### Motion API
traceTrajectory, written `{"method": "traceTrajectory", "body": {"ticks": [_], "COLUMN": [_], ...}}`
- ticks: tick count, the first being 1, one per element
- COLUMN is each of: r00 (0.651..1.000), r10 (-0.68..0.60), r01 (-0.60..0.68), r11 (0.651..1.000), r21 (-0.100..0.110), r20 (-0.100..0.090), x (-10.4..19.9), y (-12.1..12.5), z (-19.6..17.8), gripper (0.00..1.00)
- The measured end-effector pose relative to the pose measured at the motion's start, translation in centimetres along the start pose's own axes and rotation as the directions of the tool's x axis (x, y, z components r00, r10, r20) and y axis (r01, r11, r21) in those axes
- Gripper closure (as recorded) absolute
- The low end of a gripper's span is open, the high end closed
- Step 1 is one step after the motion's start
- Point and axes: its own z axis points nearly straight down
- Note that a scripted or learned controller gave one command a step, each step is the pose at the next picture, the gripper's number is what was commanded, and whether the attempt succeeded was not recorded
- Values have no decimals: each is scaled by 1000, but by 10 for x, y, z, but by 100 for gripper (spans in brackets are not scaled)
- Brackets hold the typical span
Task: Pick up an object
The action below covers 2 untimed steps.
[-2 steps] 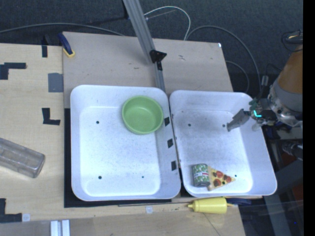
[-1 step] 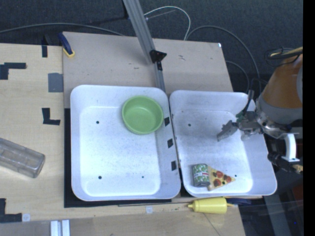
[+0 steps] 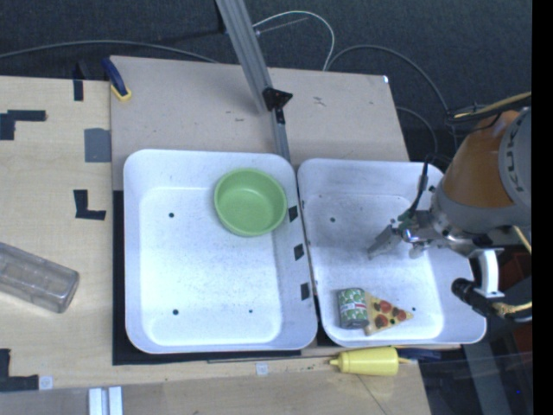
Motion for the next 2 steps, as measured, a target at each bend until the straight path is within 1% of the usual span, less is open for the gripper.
{"method": "traceTrajectory", "body": {"ticks": [1, 2], "r00": [1000, 1000], "r10": [1, -1], "r01": [-1, 1], "r11": [1000, 1000], "r21": [-7, -6], "r20": [3, 1], "x": [0, 1], "y": [1, 1], "z": [36, 24], "gripper": [0, 100]}}
